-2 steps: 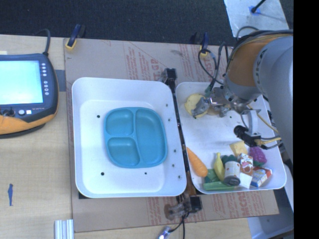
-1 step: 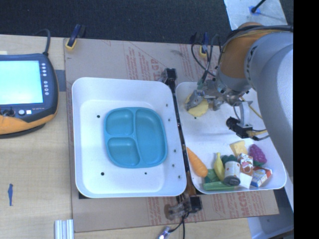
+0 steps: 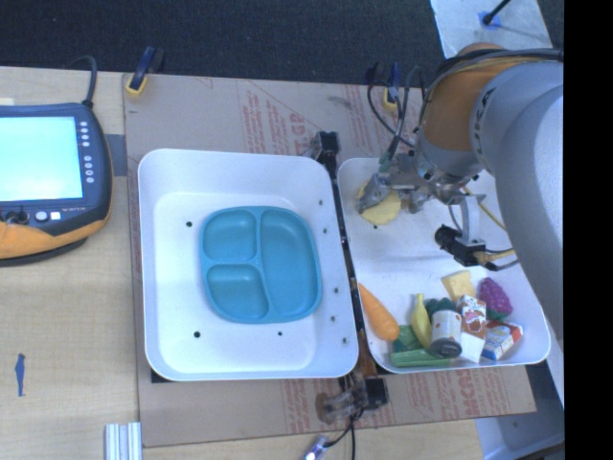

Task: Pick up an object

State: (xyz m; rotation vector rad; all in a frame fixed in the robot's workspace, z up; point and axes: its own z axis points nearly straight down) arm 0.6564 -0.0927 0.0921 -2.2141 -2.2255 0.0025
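Observation:
My gripper (image 3: 385, 188) is low over the far left corner of the right bin (image 3: 412, 257), under the orange band of the arm (image 3: 460, 113). A pale yellow rounded object (image 3: 381, 210) lies right at the gripper's tip, touching or partly under it; whether it is gripped is unclear. Other objects are piled in the bin's near right corner: an orange carrot (image 3: 378, 314), a yellow banana-like piece (image 3: 420, 318), a small can (image 3: 445, 327), a yellow block (image 3: 458, 283), purple grapes (image 3: 495, 295), a carton (image 3: 499, 341) and green pieces (image 3: 420, 358).
The left bin (image 3: 172, 333) holds a blue divided plate (image 3: 261, 262). A teach pendant (image 3: 43, 175) with a lit screen lies at the far left of the bench. Black cables (image 3: 465, 245) hang from the wrist over the right bin.

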